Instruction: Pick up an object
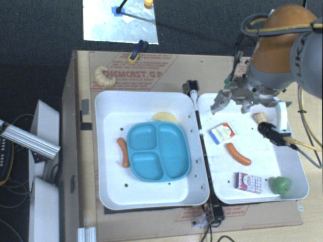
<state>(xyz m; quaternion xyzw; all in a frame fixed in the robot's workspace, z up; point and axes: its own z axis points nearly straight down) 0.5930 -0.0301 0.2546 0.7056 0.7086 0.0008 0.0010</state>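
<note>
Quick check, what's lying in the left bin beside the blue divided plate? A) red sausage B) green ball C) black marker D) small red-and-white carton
A: a red sausage lies in the left bin, just off the left edge of the blue divided plate.

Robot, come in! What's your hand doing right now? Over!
Hand hovering over right bin's back left corner, nothing seen in it. Small red-and-white packet lies just below, sausage beyond it. Nothing blocking the packet. Over.
</note>
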